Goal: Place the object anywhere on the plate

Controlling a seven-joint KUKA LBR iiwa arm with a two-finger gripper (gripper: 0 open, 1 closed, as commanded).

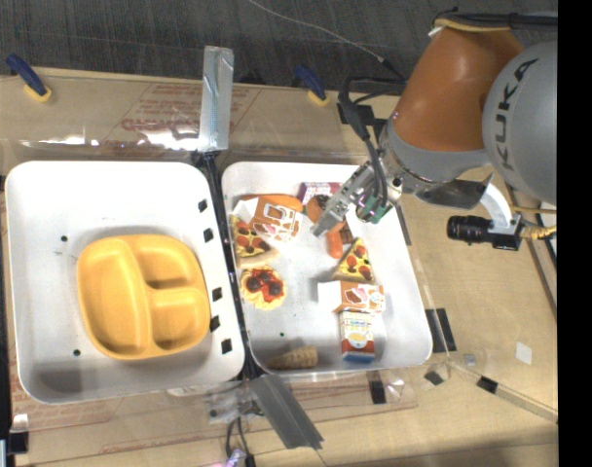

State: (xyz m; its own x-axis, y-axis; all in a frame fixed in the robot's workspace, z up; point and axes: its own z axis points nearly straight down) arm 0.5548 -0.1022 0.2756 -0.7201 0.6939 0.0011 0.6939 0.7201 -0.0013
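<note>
A yellow divided plate (pixel 140 295) lies in the left bin (pixel 43 202). The right bin (pixel 413 329) holds several toy foods: a pizza slice (pixel 356 263), a round tart with dark berries (pixel 263 285), a flat pastry (pixel 251 237), an orange and white carton (pixel 277 216), a small juice carton (pixel 358 335), a white block (pixel 328 292) and a brown bread piece (pixel 294 358). My gripper (pixel 341 212) hangs over the upper middle of the right bin, just above an orange carrot-like piece (pixel 335 242). Nothing shows between its fingers.
A pink-edged packet (pixel 318 192) lies at the right bin's far edge, beside the gripper. A taped divider (pixel 218 95) rises between the bins at the back. Blue clamps (pixel 29 78) hold the bench cover at the rear. A black cable trails off the arm at right.
</note>
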